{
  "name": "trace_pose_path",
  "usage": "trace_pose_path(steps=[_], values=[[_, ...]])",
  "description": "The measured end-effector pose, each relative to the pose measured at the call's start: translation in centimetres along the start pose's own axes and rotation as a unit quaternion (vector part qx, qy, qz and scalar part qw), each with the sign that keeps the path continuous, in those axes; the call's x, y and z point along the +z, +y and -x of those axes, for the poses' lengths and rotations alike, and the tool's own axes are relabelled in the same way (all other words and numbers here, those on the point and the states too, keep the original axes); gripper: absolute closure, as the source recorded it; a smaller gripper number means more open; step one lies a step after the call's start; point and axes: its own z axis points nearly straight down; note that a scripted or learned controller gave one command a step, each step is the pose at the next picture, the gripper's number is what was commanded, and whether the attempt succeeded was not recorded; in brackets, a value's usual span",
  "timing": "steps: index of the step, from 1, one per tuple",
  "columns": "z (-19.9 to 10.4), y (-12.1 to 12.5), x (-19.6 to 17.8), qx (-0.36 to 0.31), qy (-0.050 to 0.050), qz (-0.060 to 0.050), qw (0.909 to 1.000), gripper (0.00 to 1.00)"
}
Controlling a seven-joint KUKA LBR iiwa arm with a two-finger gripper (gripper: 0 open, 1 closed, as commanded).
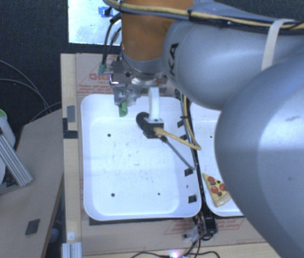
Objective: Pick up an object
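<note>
The arm (221, 63) fills the upper right and reaches over the far edge of the left bin (103, 198), with the gripper (125, 98) low near that bin's far edge, left of middle. A small green piece (123, 110) sits right under the fingertips, but whether it is clamped, merely touched, or part of the tool cannot be told, nor whether the pincer is released or clenched. In the right bin (208, 123), near its near-left corner, lies a pizza slice (216, 190), flat on the floor and apart from the gripper. It looks like a light toy, probably stiff plastic or rubber with a slick top; being thin and flat, it would be best taken across its narrow width near the crust, fingers pressed down to the floor
</note>
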Motion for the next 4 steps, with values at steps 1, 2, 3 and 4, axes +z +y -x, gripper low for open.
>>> trace_pose_path(steps=[1,2,3,4], values=[[-0.1,-10.2,-2.3,-0.001,0.001,-0.002,1.0000,1.00],[0.1,-9.3,-19.6,0.000,0.005,0.009,0.9999,1.00],[3.1,-4.5,-12.7,0.004,-0.001,-0.002,1.0000,1.00],[0.0,0.3,-4.6,0.000,0.000,-0.002,1.0000,1.00]])
